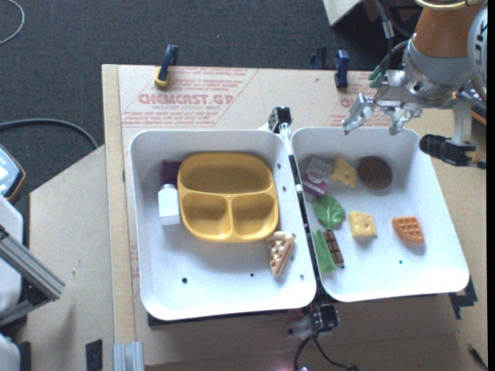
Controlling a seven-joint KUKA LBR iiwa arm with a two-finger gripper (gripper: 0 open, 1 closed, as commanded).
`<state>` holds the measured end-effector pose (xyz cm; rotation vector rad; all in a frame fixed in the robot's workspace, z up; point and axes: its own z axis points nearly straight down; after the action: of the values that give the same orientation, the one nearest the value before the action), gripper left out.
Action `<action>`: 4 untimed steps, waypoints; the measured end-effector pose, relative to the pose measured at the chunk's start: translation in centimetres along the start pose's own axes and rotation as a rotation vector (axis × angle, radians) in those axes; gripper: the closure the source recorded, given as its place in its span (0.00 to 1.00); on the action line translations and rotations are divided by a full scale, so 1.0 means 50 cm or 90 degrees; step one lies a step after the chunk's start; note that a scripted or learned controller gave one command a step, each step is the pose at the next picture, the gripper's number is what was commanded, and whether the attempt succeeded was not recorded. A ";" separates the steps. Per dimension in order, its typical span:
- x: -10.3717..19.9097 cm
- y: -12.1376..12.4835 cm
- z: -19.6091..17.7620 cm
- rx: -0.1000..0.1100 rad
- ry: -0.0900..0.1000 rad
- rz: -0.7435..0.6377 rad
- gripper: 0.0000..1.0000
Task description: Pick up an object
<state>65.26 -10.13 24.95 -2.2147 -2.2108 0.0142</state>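
My gripper [377, 121] hangs open above the far rim of the right bin [441, 207], with nothing between its fingers. Below it in that bin lie a brown round cookie [375, 172], a yellow cheese wedge [344, 173] and a purple-and-grey packet [317, 174]. Further forward are a green leaf [329, 211], a holed cheese square [361, 224], an orange waffle [408, 229] and a green-and-brown bar [328, 250]. The gripper is clear of all of them.
The left bin [147, 269] holds a yellow divided plate [227, 195], a white bottle [168, 204], a dark purple item [170, 169] and a cake slice [281, 252]. Clamps [165, 66] stand at the board's far edge.
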 end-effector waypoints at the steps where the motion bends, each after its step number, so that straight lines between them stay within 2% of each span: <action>1: 0.000 0.004 -0.016 -0.009 -0.001 -0.001 0.00; 3: -0.019 -0.016 0.226 -0.004 0.000 -0.001 0.00; 4: -0.016 -0.010 0.323 -0.011 0.001 -0.001 0.00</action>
<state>64.50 -10.92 8.82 -2.2213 -2.2197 -0.0056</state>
